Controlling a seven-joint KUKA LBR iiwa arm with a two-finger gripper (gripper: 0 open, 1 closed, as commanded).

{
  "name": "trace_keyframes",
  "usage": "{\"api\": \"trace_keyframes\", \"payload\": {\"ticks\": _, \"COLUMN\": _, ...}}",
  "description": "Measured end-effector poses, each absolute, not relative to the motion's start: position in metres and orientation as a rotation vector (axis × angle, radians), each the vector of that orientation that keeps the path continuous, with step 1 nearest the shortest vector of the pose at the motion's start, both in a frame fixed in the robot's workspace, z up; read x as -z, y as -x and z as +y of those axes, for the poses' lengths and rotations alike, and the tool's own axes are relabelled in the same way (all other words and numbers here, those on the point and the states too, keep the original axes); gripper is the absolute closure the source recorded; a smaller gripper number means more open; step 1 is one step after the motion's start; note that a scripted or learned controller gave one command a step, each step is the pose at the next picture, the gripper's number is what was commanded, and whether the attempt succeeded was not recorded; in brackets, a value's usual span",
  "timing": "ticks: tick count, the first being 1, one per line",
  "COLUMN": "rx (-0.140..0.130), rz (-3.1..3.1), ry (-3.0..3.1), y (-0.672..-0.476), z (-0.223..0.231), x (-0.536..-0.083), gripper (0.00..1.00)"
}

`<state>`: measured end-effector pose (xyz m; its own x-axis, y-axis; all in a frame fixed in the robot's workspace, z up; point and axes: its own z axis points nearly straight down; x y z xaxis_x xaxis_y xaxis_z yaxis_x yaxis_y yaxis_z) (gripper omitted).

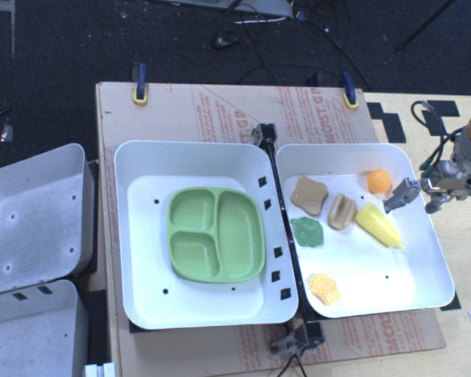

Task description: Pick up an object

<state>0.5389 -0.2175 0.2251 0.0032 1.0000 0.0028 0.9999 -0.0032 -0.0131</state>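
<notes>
Yellow wedge (379,226), the likeliest pick, lies in the right bin (424,285) just below and to the left of the claw (417,196), nearly under its nearer fingertip. From the camera view it looks like a smooth toy piece of corn or banana (which one is hard to say), probably light and stiff, with a tapered, rounded body that could slip; a grasp across its thicker middle, fingers either side of the long axis, seems safest.

The claw hangs over the bin's right part with its two fingers spread apart and nothing between them.

Around it: an orange ball (379,181) sits just to the claw's left and a little farther up the bin, close enough to be nudged on descent. Farther left lie a tan slice (342,211), a brown bread-like piece (308,195) and a green lump (307,232); a ridged yellow piece (324,288) rests well below-left, near the front wall. Beyond the divider, the left bin (141,210) holds a green compartment tray (217,235), far from the claw.
</notes>
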Motion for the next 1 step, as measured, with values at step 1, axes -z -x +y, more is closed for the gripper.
{"api": "trace_keyframes", "payload": {"ticks": 1, "rx": 0.0, "rz": -2.223, "ry": 2.22, "y": -0.542, "z": -0.2166, "x": -0.2325, "gripper": 0.0}}
